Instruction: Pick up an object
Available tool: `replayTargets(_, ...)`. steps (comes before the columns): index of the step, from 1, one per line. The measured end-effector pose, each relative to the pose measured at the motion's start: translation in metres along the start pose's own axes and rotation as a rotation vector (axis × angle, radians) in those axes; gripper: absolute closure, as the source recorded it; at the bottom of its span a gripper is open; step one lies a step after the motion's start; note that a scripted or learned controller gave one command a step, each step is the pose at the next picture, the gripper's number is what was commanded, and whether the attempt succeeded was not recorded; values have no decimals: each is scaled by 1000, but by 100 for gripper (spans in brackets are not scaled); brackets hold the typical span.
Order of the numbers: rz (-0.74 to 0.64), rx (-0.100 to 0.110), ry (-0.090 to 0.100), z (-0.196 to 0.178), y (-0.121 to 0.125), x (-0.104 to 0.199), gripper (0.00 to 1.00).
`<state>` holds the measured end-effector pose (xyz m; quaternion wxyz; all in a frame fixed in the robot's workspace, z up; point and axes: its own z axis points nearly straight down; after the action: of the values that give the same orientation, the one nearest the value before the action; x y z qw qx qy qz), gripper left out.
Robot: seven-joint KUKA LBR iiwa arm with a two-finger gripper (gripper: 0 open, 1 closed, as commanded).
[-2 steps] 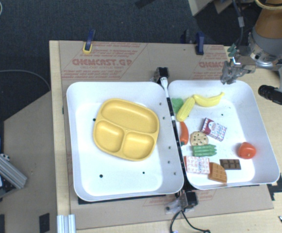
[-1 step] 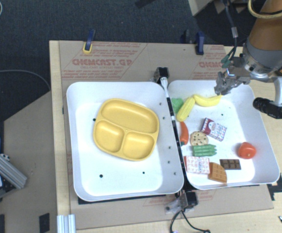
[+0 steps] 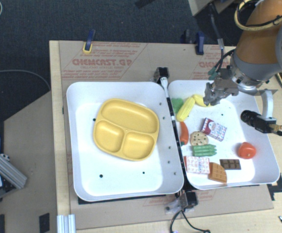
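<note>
Lying across the bench [image 3: 126, 58], a brown printed board, two white bins sit side by side, with a black clamp [image 3: 188, 198] and loose cables at the near edge between them. The left bin [image 3: 82, 171] carries a yellow divided plate [image 3: 126, 129] near its middle.

The right bin [image 3: 263, 142] carries the toys. Along its near edge are a red-and-white packet [image 3: 197, 165], a waffle [image 3: 218, 173] touching it, and a brown chocolate bar [image 3: 229, 164] just beside the waffle. Behind these lie green beans [image 3: 204, 149], a cookie [image 3: 198, 139] and, towards the right edge, a tomato [image 3: 247, 150]. A carrot [image 3: 183, 132] runs along the left edge, and a red-and-white carton [image 3: 213, 128] lies near the middle.

In the far left corner of that bin is the corn [image 3: 186, 108], tilted, with a green piece [image 3: 177, 104] touching its left side. The gripper [image 3: 212, 98] hangs just to the right of the corn's far end, very close to it; whether they touch cannot be told. Nothing shows gripped, and whether the gripper is spread or closed cannot be told from this angle. The arm [image 3: 264, 33] rises behind it towards the bench's far right corner.

At the bench's far edge are a yellow clip [image 3: 88, 46] and a blue clip [image 3: 199, 41]. Around the bench is dark carpet [image 3: 82, 8].
</note>
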<state>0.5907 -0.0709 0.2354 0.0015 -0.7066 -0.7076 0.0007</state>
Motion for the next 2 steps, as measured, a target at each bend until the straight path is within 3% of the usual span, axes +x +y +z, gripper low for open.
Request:
replayTargets(1,0,3,1,16,-39,28,100)
replayTargets(2,0,1,1,4,-73,54,100)
